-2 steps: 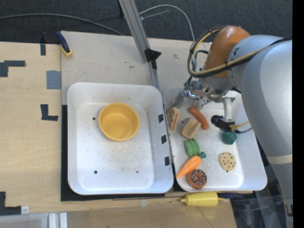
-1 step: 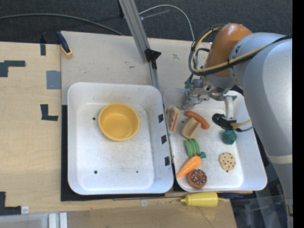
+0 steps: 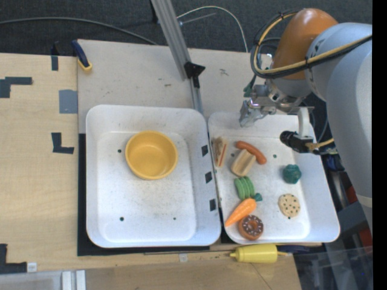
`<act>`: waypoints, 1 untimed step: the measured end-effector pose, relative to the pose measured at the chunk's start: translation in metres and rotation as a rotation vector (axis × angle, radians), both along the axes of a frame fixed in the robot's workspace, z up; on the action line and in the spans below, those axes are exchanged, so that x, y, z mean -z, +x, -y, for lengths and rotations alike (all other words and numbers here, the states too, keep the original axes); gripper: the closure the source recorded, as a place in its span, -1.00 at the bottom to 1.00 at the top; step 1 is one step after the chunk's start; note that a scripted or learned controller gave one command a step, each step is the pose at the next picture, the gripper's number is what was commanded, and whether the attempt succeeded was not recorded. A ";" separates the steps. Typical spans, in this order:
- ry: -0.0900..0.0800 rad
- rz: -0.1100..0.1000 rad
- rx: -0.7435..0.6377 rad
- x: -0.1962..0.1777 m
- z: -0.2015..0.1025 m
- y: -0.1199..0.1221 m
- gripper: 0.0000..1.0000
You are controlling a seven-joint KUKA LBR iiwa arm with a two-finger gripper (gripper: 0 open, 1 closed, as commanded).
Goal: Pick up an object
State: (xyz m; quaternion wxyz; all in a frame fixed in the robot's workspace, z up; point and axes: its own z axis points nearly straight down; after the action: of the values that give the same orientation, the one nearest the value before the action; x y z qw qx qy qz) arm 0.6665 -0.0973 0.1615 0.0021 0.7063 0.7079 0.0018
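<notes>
One end effector (image 3: pixel 248 119) above right bin (image 3: pixel 320 225) — hot dog (image 3: pixel 250 151) nearby.

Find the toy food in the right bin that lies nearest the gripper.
The hot dog, a red sausage just below the gripper. The bread, carrot, cookie and donut all lie farther down the bin.

Robotics lab/test bench, not a kitchen. Grey arm (image 3: pixel 338 59) w/ orange band, loose cables, tape marks on wood bench (image 3: pixel 30 162). Two white bins (image 3: pixel 100 119) hold toy food, e.g. carrot (image 3: pixel 240 211), cookie (image 3: pixel 289 205).
</notes>
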 end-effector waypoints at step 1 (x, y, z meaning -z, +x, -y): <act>0.000 -0.002 0.001 -0.044 0.001 -0.004 1.00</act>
State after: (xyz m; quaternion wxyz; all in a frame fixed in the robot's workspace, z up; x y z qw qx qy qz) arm 0.6629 -0.0983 0.2055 0.0013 0.7065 0.7077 0.0011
